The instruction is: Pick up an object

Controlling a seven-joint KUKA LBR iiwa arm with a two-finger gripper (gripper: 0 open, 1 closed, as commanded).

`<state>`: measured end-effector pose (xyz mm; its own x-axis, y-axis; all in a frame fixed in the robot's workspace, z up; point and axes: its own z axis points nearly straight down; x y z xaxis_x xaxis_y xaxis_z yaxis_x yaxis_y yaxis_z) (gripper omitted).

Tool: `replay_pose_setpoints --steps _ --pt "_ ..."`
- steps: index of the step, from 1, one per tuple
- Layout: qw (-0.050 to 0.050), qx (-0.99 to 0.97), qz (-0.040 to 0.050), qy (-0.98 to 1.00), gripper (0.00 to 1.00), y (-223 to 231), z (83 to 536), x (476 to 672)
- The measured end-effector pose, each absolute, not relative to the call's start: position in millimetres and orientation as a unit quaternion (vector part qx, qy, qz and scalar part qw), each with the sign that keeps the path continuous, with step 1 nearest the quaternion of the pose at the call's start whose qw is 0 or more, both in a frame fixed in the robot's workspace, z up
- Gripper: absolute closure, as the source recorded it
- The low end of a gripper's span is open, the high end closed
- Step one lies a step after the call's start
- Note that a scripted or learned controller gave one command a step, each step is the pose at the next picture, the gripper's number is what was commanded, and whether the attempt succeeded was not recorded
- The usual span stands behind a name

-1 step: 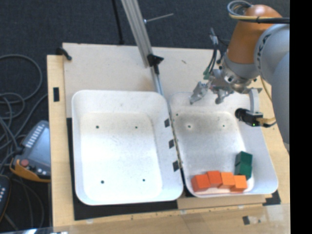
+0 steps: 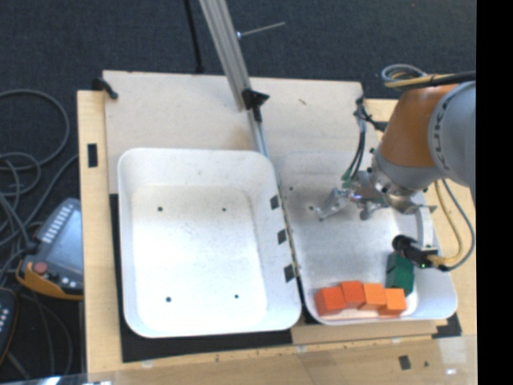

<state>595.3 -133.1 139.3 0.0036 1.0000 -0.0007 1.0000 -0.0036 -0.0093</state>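
- The fingers (image 2: 341, 204) hang low over the right bin (image 2: 321, 175), pointing toward its left side; nothing shows between them, and whether they are spread or closed cannot be told.
- Orange blocks (image 2: 359, 297) lie in a row along the right bin's near wall, below and slightly right of the fingers, well apart from them.
- A green object (image 2: 400, 273) sits just beside the blocks' right end.
- The left bin (image 2: 200, 239) lies to the fingers' left on the tabletop (image 2: 176, 111).
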Motion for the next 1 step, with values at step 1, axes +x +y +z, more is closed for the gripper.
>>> replay_pose_setpoints --steps 1 --pt "-0.006 -0.708 -0.0012 -0.706 0.0 -190.7 250.7 562.1"
